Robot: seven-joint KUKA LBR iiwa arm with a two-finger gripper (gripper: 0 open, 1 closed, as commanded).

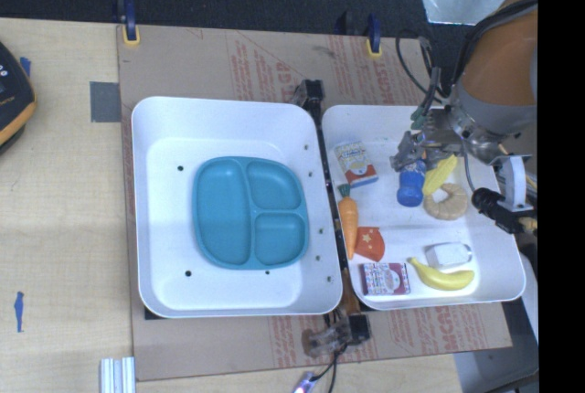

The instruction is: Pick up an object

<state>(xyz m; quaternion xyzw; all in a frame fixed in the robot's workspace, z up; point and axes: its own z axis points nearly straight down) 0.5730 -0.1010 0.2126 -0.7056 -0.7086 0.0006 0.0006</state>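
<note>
My gripper hangs over the upper middle of the right bin, reaching in from the right. Directly below its tip stands a small blue cup-like object; I cannot tell whether they touch. A yellow piece and a tan bagel lie just to its right. Further left are a small white carton, an orange carrot along the bin's left wall and a red piece. At the front lie a red-and-white box, a banana and a white object.
The left bin holds a blue divided plate. Cables and the arm's grey wrist cross the right bin's upper right corner. A black clamp sits between the bins at the back.
</note>
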